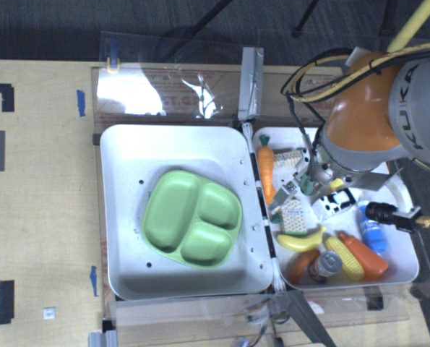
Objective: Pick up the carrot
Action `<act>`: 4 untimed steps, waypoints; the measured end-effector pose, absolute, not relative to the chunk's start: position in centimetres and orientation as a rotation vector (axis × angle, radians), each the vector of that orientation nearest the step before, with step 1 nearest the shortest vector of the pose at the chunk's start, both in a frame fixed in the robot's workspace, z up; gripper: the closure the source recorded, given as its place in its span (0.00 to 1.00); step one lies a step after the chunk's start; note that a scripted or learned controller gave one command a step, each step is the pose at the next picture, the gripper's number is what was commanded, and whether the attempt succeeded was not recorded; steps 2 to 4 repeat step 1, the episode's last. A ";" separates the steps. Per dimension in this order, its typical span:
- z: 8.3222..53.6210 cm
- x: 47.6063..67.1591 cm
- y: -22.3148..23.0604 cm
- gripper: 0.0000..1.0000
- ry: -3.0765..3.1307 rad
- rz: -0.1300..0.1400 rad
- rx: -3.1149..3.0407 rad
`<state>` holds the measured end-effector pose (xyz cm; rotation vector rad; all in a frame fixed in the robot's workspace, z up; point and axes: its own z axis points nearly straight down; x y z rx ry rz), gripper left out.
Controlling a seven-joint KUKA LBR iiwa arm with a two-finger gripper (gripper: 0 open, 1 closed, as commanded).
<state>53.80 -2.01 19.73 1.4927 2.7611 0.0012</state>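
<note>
The carrot [266,169] is orange with a green top and lies lengthwise along the left wall of the right bin [408,267], near its far corner. My gripper [285,192] hangs low over that bin, just right of the carrot's lower end and close beside it. It is above a speckled packet [295,214]. The carrot rests on the bin floor and nothing is lifted. The grey wrist and orange band [363,114] rise behind the gripper to the right.
A green divided plate [191,217] sits in the left bin [121,150]. The right bin is crowded with a banana [299,240], corn [345,257], an orange bottle [366,260], a blue bottle [372,233] and a can [323,264]. Cables loop above the arm.
</note>
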 end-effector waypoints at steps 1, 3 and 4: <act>18.4 47.9 -3.2 0.00 2.731 -0.001 1.555; 18.4 47.9 -3.2 0.00 2.731 -0.001 1.555; 18.4 47.9 -3.2 0.00 2.731 -0.001 1.555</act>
